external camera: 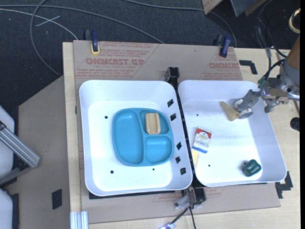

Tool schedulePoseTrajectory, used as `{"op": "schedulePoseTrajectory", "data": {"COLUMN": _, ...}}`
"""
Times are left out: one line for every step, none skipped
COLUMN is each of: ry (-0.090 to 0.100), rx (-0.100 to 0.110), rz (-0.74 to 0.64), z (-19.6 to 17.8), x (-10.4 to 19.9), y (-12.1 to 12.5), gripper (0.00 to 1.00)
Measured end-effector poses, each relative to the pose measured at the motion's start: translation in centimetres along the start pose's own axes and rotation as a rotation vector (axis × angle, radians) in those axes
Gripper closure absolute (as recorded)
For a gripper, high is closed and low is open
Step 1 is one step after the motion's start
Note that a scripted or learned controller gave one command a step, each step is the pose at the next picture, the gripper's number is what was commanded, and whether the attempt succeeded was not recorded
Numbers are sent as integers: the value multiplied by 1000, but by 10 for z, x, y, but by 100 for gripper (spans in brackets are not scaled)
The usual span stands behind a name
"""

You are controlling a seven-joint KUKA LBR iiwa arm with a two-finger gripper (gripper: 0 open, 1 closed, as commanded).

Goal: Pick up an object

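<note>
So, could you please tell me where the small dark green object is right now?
The small dark green object lies in the right white bin's near right corner, right of the small red-and-white card.

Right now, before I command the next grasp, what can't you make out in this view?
- Gripper: too small and blurred to judge its grip on the tan object at its tip.
- Arm: cut off by the right edge.
- Small card: print too small to read.
- Dark green object: too small to identify.
- Tan block in the blue tray: material unclear.
</note>
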State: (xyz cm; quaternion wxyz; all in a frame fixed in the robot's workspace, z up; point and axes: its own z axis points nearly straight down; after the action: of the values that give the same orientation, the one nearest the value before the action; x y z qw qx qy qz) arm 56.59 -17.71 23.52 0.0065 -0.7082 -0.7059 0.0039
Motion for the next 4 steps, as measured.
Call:
{"op": "schedulePoseTrajectory", "data": {"ry": -3, "rx": -14, "rz": -4, "z": -8, "x": 1, "y": 3, "gripper": 0}}
{"op": "schedulePoseTrajectory", "data": {"ry": -1, "rx": -9, "rz": -3, "z": 54, "x": 1, "y": 7, "gripper": 0}}
{"op": "schedulePoseTrajectory", "data": {"ry": -1, "rx": -9, "rz": -2, "z": 99, "x": -3, "y": 2, "gripper": 0}}
{"op": "schedulePoseTrajectory", "data": {"ry": -1, "rx": -9, "rz": -4, "z": 152, "x": -2, "y": 2, "gripper": 0}}
